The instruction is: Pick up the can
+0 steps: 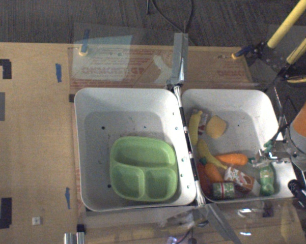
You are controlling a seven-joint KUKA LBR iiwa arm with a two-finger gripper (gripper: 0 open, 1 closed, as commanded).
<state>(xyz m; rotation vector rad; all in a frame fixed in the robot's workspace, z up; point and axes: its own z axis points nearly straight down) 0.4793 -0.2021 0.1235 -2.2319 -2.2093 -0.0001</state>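
The can is small, with a green and red label, and lies on its side near the front wall of the right bin. My gripper hangs low over that bin's right side, up and to the right of the can and apart from it. It is just above a green container. A red and white packet lies between the can and the green container.
The right bin also holds two bananas, a yellow lump, a carrot and an orange piece right by the can. A green divided plate sits in the left bin.
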